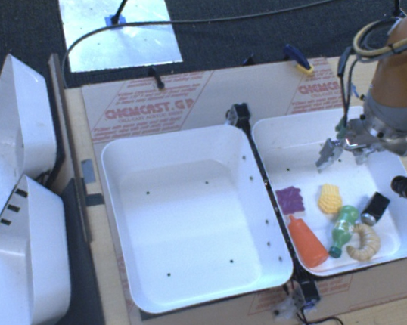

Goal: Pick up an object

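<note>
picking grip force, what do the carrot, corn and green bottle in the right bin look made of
Carrot: looks like smooth matte orange plastic, a toy. Corn: yellow plastic or rubber with a bumpy kernel texture. Green bottle: glossy plastic, judging by its highlights. Hardness cannot be told.

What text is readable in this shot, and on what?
"CHEMCAST GP" in red, on the board behind the left bin.
"CHEMCAST", cut off by the arm, on the same board behind the right bin.
Smaller red print under both: too blurred to read.
No legible text on the toys.
</note>
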You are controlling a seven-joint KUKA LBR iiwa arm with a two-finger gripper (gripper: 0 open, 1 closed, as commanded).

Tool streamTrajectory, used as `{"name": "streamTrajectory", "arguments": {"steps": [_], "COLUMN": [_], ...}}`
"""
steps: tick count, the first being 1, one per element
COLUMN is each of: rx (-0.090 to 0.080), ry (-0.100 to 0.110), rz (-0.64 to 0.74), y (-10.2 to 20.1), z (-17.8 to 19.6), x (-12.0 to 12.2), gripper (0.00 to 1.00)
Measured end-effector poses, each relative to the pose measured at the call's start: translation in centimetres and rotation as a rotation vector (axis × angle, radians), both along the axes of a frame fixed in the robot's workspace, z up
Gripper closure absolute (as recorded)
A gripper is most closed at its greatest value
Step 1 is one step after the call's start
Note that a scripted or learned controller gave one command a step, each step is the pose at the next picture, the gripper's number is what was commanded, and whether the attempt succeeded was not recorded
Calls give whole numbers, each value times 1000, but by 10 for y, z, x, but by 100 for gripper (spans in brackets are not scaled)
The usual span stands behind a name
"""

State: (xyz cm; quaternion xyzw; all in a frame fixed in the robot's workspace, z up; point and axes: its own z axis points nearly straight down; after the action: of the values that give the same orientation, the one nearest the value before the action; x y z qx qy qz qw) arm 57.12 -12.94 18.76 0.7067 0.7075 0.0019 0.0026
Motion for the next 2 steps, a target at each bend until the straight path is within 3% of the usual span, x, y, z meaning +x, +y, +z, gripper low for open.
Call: {"name": "streamTrajectory", "arguments": {"steps": [1,2], "rx": [1,0], "ry": [7,5], "rz": [-3,-2], "y": [-24,-48], "z": [-104,-103], "x": [-39,-33], "gripper": [0,0]}}
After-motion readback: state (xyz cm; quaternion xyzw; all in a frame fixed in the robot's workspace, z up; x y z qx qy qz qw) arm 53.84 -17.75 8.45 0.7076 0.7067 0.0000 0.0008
